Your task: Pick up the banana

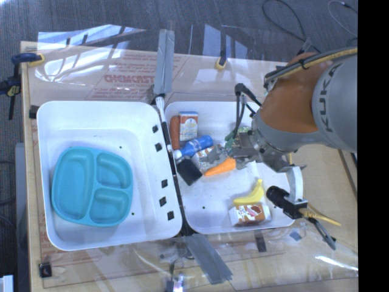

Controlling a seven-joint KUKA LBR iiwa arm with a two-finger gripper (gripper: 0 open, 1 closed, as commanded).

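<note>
The yellow banana [253, 194] lies in the right bin [206, 215], near its front right corner, touching a small red and white carton [250, 213] just in front of it. My gripper [234, 149] hangs over the middle of the right bin, behind and to the left of the banana and apart from it. It is right above an orange carrot [219, 167]. The wrist and arm cover the bin's right side.
The right bin also holds a blue bottle [196, 146], a black block [188, 171], an orange and white box [189, 125] and a brown sausage [175, 132]. A turquoise divided plate [91, 186] lies in the left bin [73, 117].
</note>
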